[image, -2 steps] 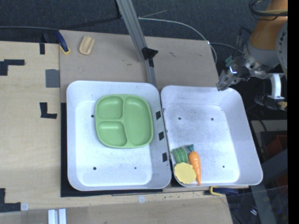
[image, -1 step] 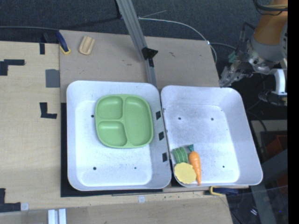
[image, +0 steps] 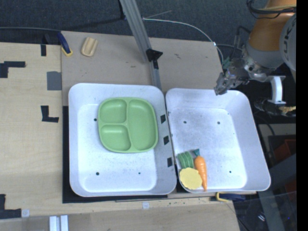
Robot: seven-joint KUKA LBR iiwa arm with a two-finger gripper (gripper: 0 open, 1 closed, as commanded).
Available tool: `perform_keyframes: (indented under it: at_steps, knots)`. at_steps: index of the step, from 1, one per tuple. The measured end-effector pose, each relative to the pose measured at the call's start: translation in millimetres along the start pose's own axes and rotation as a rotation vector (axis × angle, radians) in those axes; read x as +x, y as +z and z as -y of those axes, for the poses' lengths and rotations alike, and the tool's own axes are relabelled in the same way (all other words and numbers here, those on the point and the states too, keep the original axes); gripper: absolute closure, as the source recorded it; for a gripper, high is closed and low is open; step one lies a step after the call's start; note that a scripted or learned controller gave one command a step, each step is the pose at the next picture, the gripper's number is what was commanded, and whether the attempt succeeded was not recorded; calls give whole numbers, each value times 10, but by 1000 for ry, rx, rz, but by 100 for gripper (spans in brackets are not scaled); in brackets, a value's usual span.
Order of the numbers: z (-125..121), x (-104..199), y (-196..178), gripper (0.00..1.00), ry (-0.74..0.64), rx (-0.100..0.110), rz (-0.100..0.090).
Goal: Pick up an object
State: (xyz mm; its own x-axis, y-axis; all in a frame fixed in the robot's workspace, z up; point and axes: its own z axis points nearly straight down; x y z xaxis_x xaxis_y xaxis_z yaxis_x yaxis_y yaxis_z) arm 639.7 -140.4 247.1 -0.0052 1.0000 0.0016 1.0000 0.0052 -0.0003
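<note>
- Over the right bin (image: 240, 129)'s far rim hangs the pincer (image: 222, 87), its opening impossible to judge
- Smooth green sectioned plate (image: 128, 124), left bin (image: 82, 143)
- Tapered orange carrot (image: 201, 170) by a yellow disc (image: 190, 178)

- The bench (image: 29, 129) has a light wooden top, and it takes most of the view, to the left of the gripper (image: 222, 86) and below it.
- Pieces of black tape (image: 45, 113) lie on the wood, far to the left of the gripper.
- A grey patch (image: 54, 80) sits on the bench, also far left of the gripper.
- A dark blue-grey floor (image: 57, 6) runs along the top, above the gripper and to its left.
- A grey metal pole (image: 137, 25) crosses the floor and the bench at a slant, up and left of the gripper.
- A thin white cable (image: 192, 29) curves over the bench, just above the gripper.
- The light is even and soft.
</note>
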Motion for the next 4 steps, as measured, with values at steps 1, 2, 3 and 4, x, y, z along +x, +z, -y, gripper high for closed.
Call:
perform_keyframes:
  at_steps: [1,2,3,4]
  knots:
    - [187,506,-54,100,-1,1,-1]
    - [389,1012,80,100,0,4,0]
    - [669,1466,221,100,0,5,1]
    - [959,1881,317,100,1,5,1]
